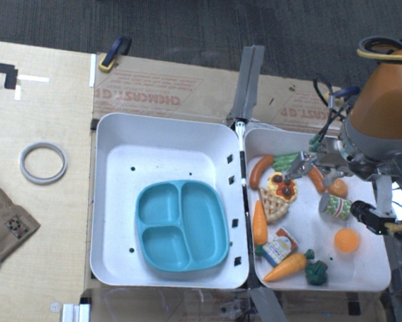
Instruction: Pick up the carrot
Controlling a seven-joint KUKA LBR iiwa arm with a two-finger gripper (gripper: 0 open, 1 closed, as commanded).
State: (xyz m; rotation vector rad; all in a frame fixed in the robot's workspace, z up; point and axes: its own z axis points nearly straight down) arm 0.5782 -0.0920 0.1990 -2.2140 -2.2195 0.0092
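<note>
The carrot (284, 267) is orange and tapered, with a green leafy top (316, 271). It lies at the front of the right bin (382, 272), pointing front-left. My gripper (302, 165) hangs over the back of that bin, near a green leafy piece (284, 160) and a waffle with fruit (278, 195). The gripper is well behind the carrot and apart from it. Nothing shows between its tips. The arm's orange band (388, 91) rises to the upper right.
A second orange tapered piece (259, 223) lies along the right bin's left wall. Also there: a hot dog (259, 170), a small can (335, 206), an orange ball (347, 241) and a small packet (277, 247). The left bin (113, 183) holds a blue divided plate (180, 224). A tape roll (44, 162) lies on the bench.
</note>
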